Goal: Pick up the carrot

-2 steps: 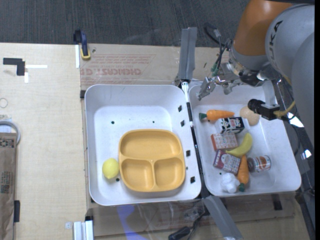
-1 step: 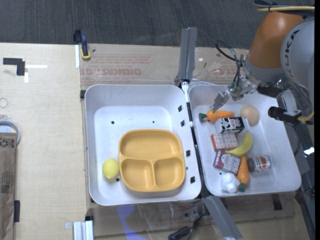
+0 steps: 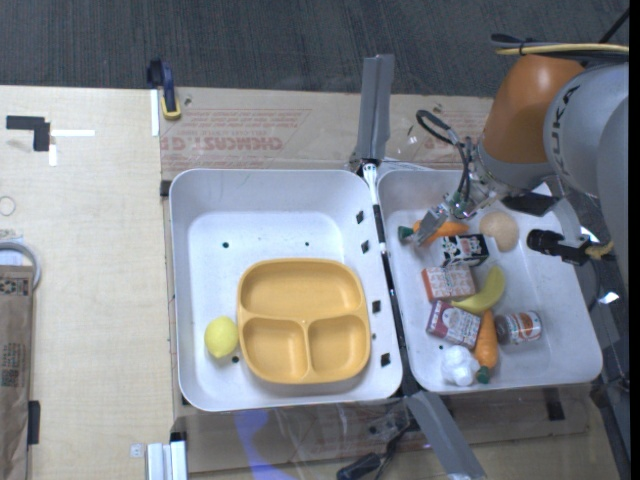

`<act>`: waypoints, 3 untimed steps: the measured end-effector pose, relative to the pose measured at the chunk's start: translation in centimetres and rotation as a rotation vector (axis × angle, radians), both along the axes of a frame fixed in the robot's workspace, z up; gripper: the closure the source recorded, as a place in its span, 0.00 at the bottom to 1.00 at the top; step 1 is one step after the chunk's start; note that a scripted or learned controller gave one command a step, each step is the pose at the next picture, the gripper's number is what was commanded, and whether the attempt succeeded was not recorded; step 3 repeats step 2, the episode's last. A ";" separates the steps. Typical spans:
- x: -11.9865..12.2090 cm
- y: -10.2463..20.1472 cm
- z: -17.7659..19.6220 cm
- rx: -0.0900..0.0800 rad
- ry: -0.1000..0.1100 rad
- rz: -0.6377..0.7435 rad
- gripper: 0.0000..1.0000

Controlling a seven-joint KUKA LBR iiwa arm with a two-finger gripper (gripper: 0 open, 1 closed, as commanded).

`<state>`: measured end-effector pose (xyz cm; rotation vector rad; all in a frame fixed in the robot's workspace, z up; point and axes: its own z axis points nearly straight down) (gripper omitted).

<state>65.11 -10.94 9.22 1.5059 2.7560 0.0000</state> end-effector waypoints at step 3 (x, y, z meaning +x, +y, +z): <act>0.8 5.9 10.0 0.000 -0.001 -0.085 1.00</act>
